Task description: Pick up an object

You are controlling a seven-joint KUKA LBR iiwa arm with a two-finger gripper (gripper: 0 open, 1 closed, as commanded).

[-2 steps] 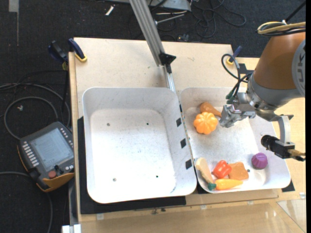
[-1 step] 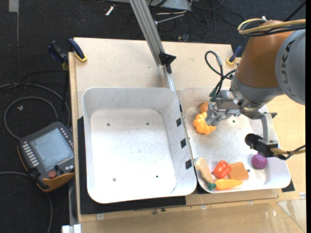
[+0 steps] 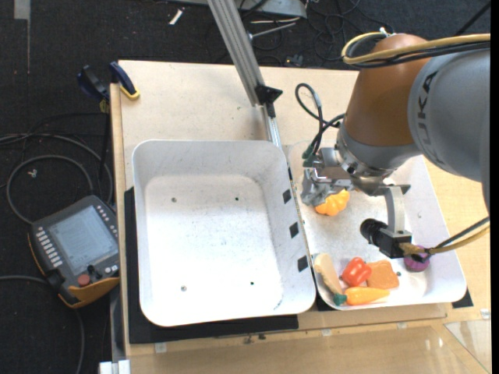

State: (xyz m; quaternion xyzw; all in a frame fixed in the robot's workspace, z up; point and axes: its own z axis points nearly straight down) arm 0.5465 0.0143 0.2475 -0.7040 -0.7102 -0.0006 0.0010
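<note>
My gripper (image 3: 317, 187) hangs low over the upper left part of the right bin (image 3: 446, 285), under the grey and orange wrist. A yellow, pepper-like toy (image 3: 334, 202) lies right at the gripper's tip, touching or nearly touching it. The wrist hides the contact, so a hold on the toy cannot be confirmed. Toward the bin's front lie a red pepper (image 3: 356, 270), an orange block (image 3: 383, 275), a carrot (image 3: 366, 294), a pale beige piece (image 3: 327, 271) and a purple item (image 3: 417, 262).
The left bin (image 3: 209, 232) is a wide white tray beside the right one. A slanted metal rail (image 3: 238, 41) runs from the top down to the gap between the bins. A black fitting (image 3: 382, 236) hangs from the arm above the toys.
</note>
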